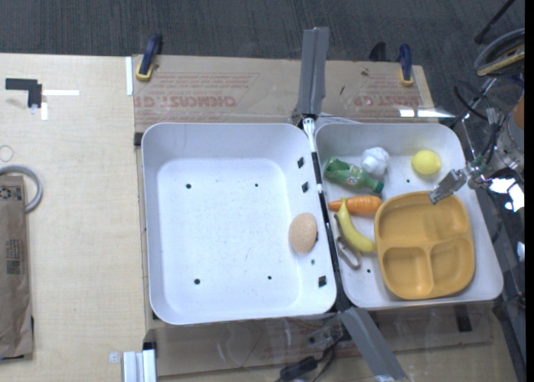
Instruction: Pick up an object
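The hand point(450, 185) is sitting at the right bin's point(488, 289) far right side, right over the back rim of the yellow divided tray point(425, 247), and honestly I can't tell whether it's clenched or released, it's just a small metallic bit at this angle. Nothing visibly between it. Taking that tray as the reference: it fills the near right part of the bin, a bit tilted, with three compartments. Just behind it, toward the far wall, there's a yellow lemon point(426, 162), and further left of that a crumpled white ball point(375, 158) of something. Off the tray's far-left corner lies a green bottle point(353, 175) on its side, and below that an orange carrot point(357, 204) pointing at the tray's left edge. A banana point(351, 230) curves along just left of the tray, near the bin's left wall. Well left of the tray, across the divider, the left bin point(167, 205) has one tan egg-shaped thing point(304, 233), looks like a bread roll or potato, close to its right wall. Both bins sit on a cardboard sheet point(217, 88) clamped to the bench point(67, 122).
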Available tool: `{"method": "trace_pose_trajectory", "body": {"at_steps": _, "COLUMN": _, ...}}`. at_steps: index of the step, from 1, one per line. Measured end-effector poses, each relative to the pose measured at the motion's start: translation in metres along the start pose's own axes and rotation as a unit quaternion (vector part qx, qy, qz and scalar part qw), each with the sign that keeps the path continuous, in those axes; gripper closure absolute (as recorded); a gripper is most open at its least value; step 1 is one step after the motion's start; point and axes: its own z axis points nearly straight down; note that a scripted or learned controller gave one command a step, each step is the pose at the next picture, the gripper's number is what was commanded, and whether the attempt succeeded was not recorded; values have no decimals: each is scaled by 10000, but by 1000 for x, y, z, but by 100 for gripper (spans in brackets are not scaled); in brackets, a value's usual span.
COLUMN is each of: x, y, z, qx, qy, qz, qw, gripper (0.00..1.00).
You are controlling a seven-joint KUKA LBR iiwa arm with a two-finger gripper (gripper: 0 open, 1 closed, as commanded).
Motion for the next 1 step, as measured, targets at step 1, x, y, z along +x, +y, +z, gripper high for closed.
{"method": "trace_pose_trajectory", "body": {"at_steps": 1, "x": 2, "y": -8, "z": -16, "qx": -3, "qy": 3, "qz": -1400, "qw": 9902, "gripper": 0}}
